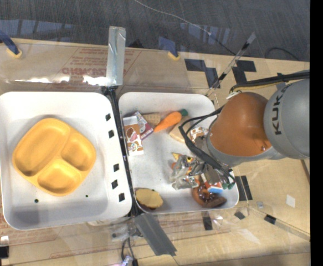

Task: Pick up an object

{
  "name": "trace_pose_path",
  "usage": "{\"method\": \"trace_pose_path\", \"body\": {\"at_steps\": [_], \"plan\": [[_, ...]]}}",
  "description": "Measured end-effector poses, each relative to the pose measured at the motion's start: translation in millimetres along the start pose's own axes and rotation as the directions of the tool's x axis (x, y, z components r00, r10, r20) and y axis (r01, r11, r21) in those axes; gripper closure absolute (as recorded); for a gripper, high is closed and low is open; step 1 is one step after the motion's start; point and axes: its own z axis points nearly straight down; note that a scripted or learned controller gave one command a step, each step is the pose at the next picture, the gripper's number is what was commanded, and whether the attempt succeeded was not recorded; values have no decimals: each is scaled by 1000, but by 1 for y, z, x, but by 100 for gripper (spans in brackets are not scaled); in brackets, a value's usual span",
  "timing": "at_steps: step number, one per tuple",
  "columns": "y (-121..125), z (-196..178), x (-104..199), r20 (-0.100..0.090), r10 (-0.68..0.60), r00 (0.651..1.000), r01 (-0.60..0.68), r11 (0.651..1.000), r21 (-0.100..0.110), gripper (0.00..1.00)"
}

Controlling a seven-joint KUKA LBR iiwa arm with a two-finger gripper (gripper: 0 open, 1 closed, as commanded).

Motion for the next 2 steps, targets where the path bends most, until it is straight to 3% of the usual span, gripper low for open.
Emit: {"method": "trace_pose_path", "body": {"at_steps": [1,2], "plan": [[61,-148,-45,15,46,999,-46,999,5,100],[93,-100,-110,1,265,964,-265,964,1,100]]}}
